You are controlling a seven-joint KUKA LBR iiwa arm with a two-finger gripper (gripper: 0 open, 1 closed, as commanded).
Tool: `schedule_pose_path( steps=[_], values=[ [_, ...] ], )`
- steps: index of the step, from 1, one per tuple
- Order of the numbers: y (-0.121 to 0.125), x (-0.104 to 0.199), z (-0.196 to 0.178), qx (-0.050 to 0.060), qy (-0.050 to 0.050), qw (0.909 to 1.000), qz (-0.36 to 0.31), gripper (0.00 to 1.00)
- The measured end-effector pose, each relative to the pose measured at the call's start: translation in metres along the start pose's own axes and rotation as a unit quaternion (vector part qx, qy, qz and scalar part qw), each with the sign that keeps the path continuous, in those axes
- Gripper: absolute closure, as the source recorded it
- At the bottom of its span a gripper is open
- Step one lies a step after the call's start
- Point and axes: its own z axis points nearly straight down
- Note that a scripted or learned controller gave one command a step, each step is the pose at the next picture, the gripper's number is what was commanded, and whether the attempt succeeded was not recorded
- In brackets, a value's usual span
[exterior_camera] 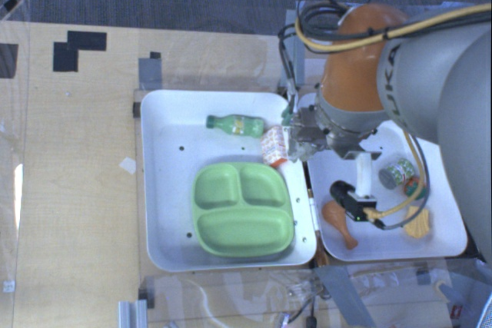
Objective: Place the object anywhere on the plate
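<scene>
Task not done yet, by the look of it. The green plate, 3 compartments, sits in the left bin w/ nothing on it. The likely task obj, a crumpled red-and-white packet, is just off the plate's upper-right corner, overlapping or hanging over the rim there; can't tell if it's touching the plate or raised above it. The gripper is right up against the packet, on the side away from the plate, w/ the wrist and orange band beyond it, further from the plate. Whether the gripper is apart, together, or clamped on the packet: can't tell, the contact is hidden by the packet and the arm's bulk. So a grasp is possible but unconfirmed. Other stuff: a green bottle lies on its side above the plate, apart from it and near the packet. Well to the plate's right, in the right bin, are a brown drumstick-shaped toy, a small can and a yellow item. Left to do, as I judge it: bring the packet fully over a compartment, approx. toward plate centre, then lower and let go. Short travel, so most of the carry looks done if the hold is real; if not, it needs a re-grasp first.
</scene>
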Motion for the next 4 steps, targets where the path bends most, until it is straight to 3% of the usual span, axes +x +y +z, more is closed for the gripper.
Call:
schedule_pose_path(
  steps=[1,2,3,4],
  values=[
    [0.000,0.000,0.000,0.000,0.000,1.0000,0.000,0.00],
    [0.001,0.000,-0.011,-0.001,0.000,1.0000,-0.003,1.00],
    [0.014,0.053,0.094,0.002,0.000,0.9985,-0.055,1.00],
    [-0.034,0.009,0.037,0.001,0.000,0.9992,-0.040,1.00]
  ],
)
